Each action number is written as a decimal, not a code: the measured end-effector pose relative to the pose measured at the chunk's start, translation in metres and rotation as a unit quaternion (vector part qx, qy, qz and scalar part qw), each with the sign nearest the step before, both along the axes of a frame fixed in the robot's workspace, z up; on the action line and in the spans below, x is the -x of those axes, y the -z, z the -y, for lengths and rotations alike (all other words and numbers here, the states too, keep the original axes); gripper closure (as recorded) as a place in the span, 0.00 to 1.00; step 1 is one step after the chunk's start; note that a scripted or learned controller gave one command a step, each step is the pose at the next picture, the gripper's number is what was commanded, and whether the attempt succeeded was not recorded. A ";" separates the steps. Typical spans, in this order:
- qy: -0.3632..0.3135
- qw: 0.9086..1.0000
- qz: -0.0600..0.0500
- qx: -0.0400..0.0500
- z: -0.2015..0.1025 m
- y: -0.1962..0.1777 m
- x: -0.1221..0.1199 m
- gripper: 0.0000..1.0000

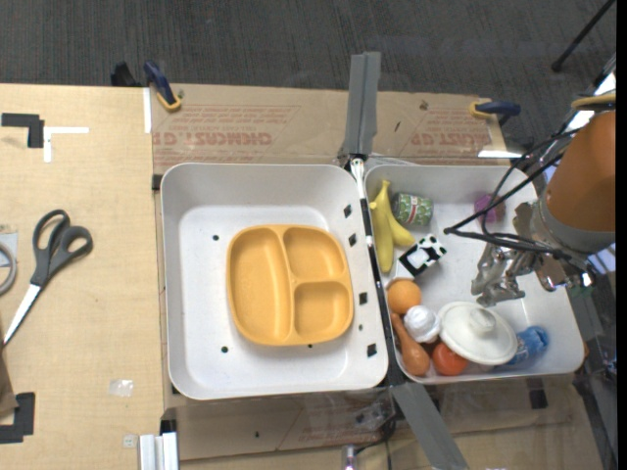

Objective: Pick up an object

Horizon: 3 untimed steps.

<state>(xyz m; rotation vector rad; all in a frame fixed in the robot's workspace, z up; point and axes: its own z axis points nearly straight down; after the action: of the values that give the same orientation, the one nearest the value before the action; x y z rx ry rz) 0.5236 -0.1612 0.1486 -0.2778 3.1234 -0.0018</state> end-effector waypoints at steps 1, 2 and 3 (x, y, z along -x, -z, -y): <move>0.089 0.996 -0.002 -0.001 -0.060 0.057 -0.019 1.00; 0.205 0.979 -0.002 -0.001 -0.066 0.057 -0.011 1.00; -0.001 1.000 0.000 0.000 0.009 0.011 -0.020 1.00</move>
<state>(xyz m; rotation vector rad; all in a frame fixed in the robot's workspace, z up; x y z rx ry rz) 0.5439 -0.1701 0.1372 -0.2822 3.1238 -0.0011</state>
